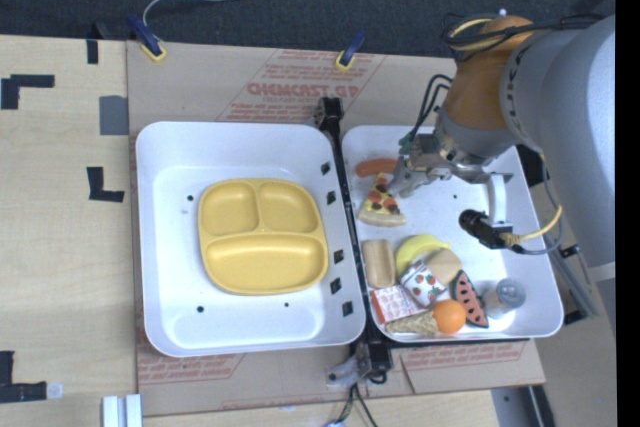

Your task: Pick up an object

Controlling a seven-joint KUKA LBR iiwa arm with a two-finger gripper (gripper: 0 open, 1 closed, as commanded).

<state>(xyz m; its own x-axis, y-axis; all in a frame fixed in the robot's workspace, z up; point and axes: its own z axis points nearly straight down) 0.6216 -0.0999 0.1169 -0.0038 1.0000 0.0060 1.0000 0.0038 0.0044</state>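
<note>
Pincer: the pincer [412, 171] is down in the right bin [530, 315], at the pizza slice's [381, 206] one o'clock; grip state impossible to tell
Object: pizza slice lying on bin floor
Progress: nothing lifted; grasp and raise remain

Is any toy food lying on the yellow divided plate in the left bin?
No. The yellow divided plate is bare; the toy food lies in the right bin.

Gripper [408, 177] low in right bin [530, 310], just beside pizza slice [381, 207]
</note>
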